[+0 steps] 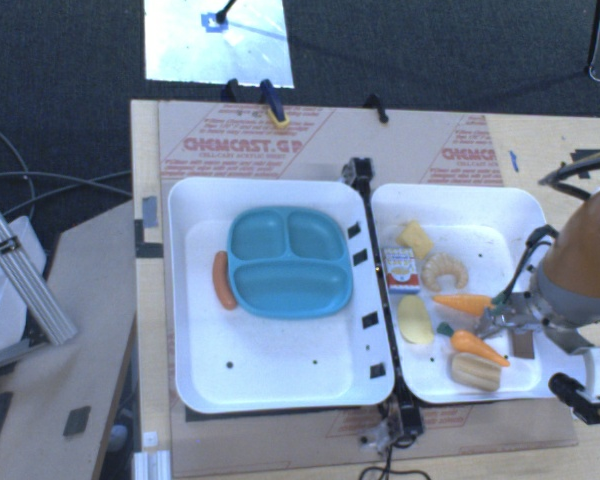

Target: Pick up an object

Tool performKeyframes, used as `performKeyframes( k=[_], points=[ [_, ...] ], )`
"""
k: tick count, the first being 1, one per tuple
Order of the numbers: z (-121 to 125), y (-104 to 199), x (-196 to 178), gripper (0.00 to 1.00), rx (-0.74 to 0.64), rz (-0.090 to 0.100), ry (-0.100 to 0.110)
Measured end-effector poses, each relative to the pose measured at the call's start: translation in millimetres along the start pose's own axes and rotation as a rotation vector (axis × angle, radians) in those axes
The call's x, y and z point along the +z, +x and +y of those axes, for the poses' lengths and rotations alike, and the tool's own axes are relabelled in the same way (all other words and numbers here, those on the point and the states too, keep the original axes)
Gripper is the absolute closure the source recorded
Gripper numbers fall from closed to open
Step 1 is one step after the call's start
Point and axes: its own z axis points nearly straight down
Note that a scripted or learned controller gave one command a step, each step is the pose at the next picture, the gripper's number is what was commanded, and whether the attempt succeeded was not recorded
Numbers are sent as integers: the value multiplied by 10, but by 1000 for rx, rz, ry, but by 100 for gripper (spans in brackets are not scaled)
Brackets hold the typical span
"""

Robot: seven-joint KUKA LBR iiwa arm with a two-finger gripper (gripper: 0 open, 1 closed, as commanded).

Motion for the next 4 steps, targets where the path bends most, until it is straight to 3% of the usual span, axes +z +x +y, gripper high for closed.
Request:
performKeyframes(
  k=[1, 2, 3, 4],
  points=[
    [36, 1071, -1047, 100, -14, 5, -10],
    [8, 778, -1398, 100, -1, -1, -2],
    [89, 520, -319, 100, 2, 1, 9],
    [172, 44, -1081, 100, 3, -5, -7]
  ],
)
